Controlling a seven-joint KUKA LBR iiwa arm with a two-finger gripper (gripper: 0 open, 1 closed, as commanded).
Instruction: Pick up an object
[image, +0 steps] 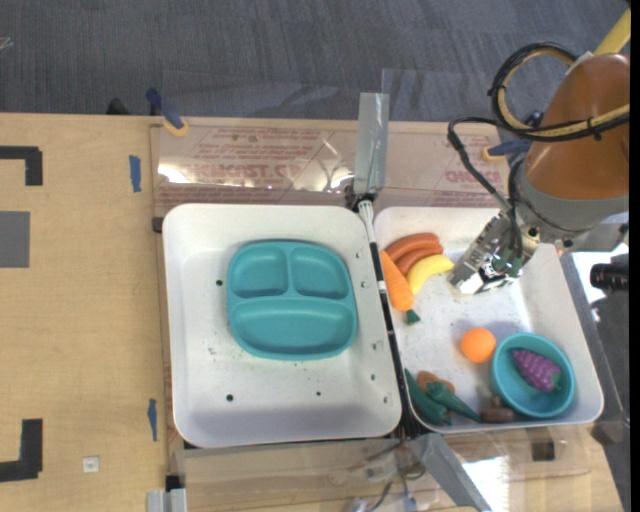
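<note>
The bench is showing bare wood at the far left, with black markings along its edge. Next, the left bin is carrying a teal divided plate lying flat near its middle, its two small compartments at 12 o'clock and the large one at 6 o'clock.

In the right bin, a carrot is lying along the left wall. At 1 o'clock from it a hot dog and a banana are resting side by side and touching, the banana below the hot dog. Toward the bin's 7 o'clock corner a dark green toy is lying against the wall. An orange is sitting near the bin's middle, and at 4 o'clock from it a teal bowl is holding purple grapes.

The gripper is hanging over the upper part of the right bin, at 3 o'clock from the banana and apart from it. Whether it is spread or closed cannot be told, and nothing is showing between its tips. The arm is reaching in from the upper right.
</note>
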